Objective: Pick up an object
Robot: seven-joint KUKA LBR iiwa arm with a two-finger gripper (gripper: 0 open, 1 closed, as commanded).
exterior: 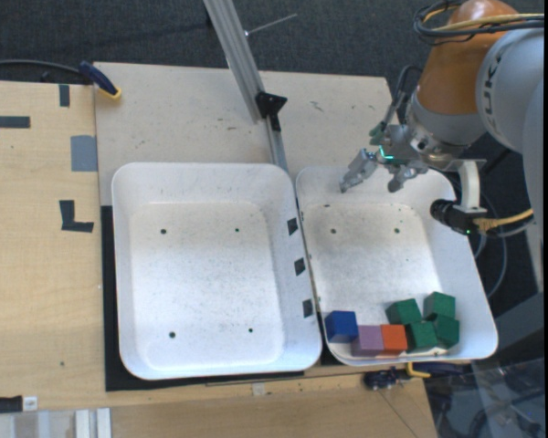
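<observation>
1. Jaws stand spread apart with nothing between them; the gripper (374,177) hangs above the far edge of the right bin (457,263), its two fingers (354,172) pointing down and to the left.
2. Arm (493,71) enters from the right; its orange band (457,53) sits above the wrist.
3. Candidate objects lie clustered in the near right corner of the right bin, well apart from the gripper: a blue block (341,325), a purple block (371,338), an orange block (395,338) and several green blocks (426,319); the blue, purple and orange blocks form a row along the near wall.
4. Left bin (128,245) lies just beside the right bin.
</observation>
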